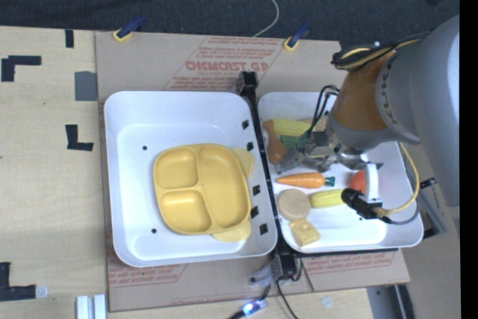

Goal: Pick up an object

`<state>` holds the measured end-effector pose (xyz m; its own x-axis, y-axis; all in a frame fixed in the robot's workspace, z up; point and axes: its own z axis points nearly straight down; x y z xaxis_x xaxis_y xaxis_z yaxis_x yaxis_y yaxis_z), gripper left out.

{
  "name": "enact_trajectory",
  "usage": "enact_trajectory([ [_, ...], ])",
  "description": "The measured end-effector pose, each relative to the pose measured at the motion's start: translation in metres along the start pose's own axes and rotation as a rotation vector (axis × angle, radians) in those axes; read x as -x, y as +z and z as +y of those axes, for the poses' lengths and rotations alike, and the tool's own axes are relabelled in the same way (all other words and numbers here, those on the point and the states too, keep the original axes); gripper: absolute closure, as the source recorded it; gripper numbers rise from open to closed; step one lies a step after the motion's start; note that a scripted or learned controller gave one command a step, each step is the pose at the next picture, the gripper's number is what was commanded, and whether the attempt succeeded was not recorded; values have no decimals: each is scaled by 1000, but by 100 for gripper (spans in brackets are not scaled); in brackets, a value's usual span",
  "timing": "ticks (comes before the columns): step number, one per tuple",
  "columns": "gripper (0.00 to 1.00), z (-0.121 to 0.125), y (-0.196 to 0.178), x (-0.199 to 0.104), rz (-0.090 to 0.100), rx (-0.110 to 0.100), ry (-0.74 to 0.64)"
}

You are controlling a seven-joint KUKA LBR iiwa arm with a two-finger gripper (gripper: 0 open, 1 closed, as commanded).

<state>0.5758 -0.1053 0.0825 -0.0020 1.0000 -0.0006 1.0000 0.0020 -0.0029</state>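
Arm w/ pincer [310, 153] is low in the right bin [396, 235], mid-right of frame, just above the toy carrot [302, 179]. Can't tell if it's open or shut. Step: reaching down. Next: close on carrot, lift up.
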Motion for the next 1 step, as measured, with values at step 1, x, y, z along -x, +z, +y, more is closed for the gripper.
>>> enact_trajectory([
  [1, 100, 0, -12, 0, -1, 2, -1],
])
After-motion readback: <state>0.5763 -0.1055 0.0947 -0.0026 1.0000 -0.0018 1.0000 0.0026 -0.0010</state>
